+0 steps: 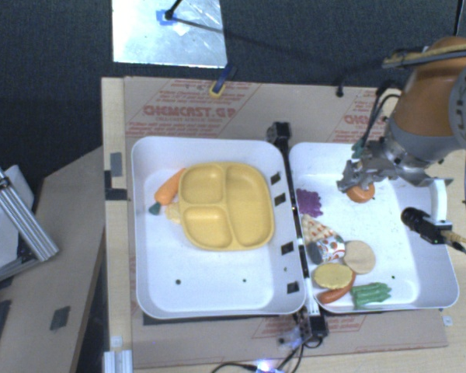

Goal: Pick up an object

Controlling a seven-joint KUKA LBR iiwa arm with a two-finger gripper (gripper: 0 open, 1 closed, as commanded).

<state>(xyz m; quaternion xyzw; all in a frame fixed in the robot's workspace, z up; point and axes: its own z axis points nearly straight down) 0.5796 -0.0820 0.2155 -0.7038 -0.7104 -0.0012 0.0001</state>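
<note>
In the left bin (151,286), centre-left of the frame: a yellow divided plate (221,206), a toy carrot (168,186) touching its upper left edge. In the right bin (427,282): purple grapes (308,203), a pizza slice (318,230), green beans (370,292). Upper right: gripper (360,185) low over an orange round piece (361,193), jaws state impossible to tell.

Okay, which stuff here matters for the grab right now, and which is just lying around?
In play:
gripper
small orange piece right beneath it
right bin

Lying about:
yellow divided tray
carrot beside the tray
left bin
purple grapes
pizza slice
green beans
</note>
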